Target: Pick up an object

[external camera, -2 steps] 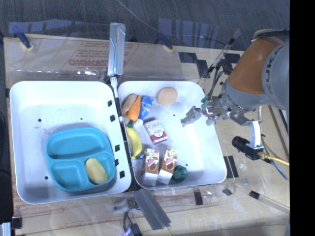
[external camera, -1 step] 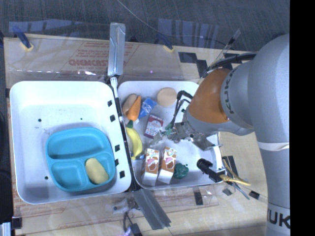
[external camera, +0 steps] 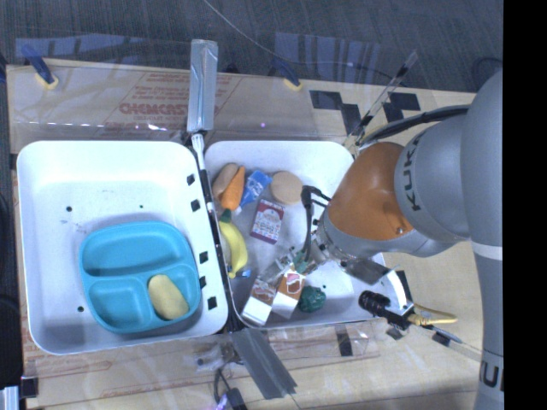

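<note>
Red lettering reading "CHEMCAST" (only partly legible) runs along the clear sheet [external camera: 154, 105] at the far edge of the worktop [external camera: 479, 254], just behind the left bin [external camera: 34, 229]. On the arm [external camera: 427, 195], white letters "KU" show on the grey housing beside the orange band. A small dark red packet [external camera: 267, 222] in the right bin [external camera: 282, 154] carries a pale label, too small to read.

The hand [external camera: 306, 259] reaches down into the right bin near its middle, toward the front wall; the wrist hides its tips, so I cannot tell how far apart they stand or whether anything sits between them. Just beside it, toward the bin's front edge, lie a brown and white carton [external camera: 291, 284], a white box [external camera: 259, 306] and a dark green lump [external camera: 313, 298]. A banana [external camera: 233, 244] lies along the bin's left wall, an orange carrot-like piece [external camera: 229, 186] and a tan round thing [external camera: 287, 186] toward the far wall.

In the left bin, a blue divided tray [external camera: 128, 254] holds a yellow potato-like lump [external camera: 168, 296] in its front right compartment.
</note>
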`<action>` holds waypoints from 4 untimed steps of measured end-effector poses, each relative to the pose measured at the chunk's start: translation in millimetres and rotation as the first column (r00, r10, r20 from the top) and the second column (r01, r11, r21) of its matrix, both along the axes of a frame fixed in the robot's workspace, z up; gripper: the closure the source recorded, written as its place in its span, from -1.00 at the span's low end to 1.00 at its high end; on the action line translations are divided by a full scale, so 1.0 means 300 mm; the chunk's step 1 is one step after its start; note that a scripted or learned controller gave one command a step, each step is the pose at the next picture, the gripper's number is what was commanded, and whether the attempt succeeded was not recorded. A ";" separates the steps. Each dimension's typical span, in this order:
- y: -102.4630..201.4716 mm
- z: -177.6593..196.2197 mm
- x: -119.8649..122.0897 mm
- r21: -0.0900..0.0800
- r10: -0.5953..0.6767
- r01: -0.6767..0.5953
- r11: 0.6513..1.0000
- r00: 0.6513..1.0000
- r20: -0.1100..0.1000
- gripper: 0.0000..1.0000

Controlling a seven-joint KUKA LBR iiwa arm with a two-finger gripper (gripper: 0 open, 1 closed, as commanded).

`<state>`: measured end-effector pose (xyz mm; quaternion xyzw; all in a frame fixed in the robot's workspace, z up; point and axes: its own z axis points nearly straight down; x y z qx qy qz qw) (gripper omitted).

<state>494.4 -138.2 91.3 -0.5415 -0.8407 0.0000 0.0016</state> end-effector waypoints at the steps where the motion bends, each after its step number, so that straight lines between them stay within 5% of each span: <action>1: -0.002 0.041 0.013 -0.001 0.004 -0.004 1.000 1.000 0.010 1.00; 2: -0.142 0.853 0.058 -0.004 -0.127 0.127 0.992 0.992 0.009 1.00; 3: -0.232 0.454 0.060 -0.004 -0.516 0.516 0.856 0.856 -0.005 1.00; 4: -0.231 0.461 0.063 -0.002 -0.515 0.515 0.857 0.857 -0.001 -1.00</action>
